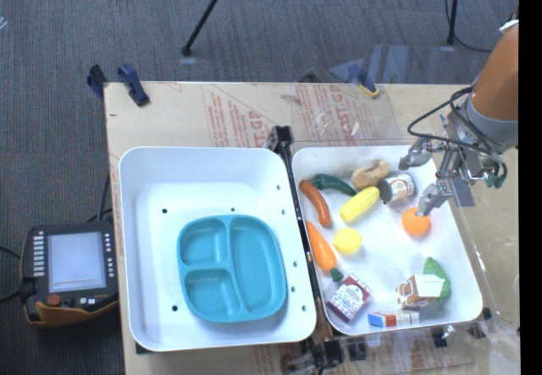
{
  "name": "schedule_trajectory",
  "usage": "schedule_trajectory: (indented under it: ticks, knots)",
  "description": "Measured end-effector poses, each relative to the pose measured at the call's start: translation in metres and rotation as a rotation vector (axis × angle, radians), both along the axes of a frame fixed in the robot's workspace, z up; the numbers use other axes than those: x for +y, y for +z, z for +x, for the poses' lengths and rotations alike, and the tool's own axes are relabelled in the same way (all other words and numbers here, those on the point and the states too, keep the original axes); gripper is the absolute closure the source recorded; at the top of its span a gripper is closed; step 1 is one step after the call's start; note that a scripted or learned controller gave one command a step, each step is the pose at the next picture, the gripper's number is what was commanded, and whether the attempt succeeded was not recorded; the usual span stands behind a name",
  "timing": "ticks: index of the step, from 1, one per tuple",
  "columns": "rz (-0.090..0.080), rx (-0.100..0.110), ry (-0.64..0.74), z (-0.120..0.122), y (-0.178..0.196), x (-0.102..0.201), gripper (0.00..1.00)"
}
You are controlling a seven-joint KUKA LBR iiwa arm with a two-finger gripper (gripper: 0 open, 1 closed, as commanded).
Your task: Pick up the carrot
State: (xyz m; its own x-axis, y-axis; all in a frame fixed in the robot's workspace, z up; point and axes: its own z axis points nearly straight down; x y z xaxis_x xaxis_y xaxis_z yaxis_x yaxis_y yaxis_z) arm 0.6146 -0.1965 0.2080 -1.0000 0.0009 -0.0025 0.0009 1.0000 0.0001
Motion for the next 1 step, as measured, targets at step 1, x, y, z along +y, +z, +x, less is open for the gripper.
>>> schedule_trajectory:
  ticks: [1]
  knots:
    - [0.003, 0.003, 0.268, 0.0222, -0.1219, -0.0109, 0.00]
